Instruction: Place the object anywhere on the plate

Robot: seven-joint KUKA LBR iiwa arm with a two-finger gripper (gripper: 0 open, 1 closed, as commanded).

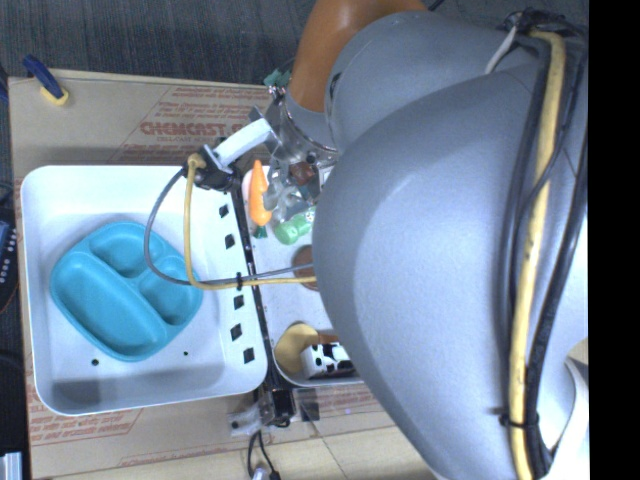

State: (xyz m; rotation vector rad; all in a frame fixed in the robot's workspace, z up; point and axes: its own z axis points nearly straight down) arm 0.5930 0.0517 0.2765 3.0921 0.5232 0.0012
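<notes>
The claw (285, 183) hovers by the carrot (258, 190) (grip state unclear) — picking seems underway — then carry leftward to the blue plate (120, 288).

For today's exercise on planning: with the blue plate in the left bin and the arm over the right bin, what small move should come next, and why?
Probably lower the claw onto the orange object beside it; the blue plate bears nothing yet.
</notes>
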